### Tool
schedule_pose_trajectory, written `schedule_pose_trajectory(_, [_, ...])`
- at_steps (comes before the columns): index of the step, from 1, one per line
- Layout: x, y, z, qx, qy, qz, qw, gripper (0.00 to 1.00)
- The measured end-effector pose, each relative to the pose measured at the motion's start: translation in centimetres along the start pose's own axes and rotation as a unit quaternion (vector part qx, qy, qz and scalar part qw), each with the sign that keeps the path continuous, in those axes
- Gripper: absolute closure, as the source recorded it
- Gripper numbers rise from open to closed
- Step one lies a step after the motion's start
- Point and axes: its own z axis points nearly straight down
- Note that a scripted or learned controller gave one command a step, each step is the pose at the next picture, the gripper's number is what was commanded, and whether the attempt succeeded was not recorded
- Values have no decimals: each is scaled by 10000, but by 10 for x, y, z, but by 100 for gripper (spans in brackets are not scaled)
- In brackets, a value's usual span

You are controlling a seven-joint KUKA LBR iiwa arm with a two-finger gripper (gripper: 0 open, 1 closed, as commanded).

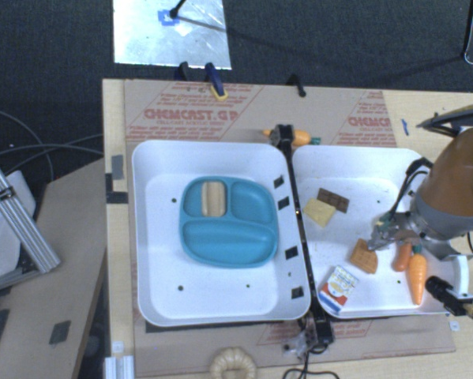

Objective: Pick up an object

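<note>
The right bin (362,160) holds a dark brown block (332,200), a pale yellow block (318,212), an orange-brown cracker-like square (363,257), a small white, red and blue carton (338,289) and two carrots (417,277) near its right wall. My gripper (382,235) hangs low over the right bin, just up and right of the orange-brown square and left of the smaller carrot (400,257). Nothing visibly sits between its tips. The arm's orange band (457,180) rises to the right.
The left bin (165,164) carries a blue divided plate (228,221) with a tan piece (212,198) in its upper left compartment. Black clips run along the divider (291,212) between the bins. A beige ring (233,363) lies at the bench's front edge.
</note>
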Motion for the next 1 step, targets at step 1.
schedule_pose_trajectory(1, [8,-3,-57,45,-11,-5,10000,100])
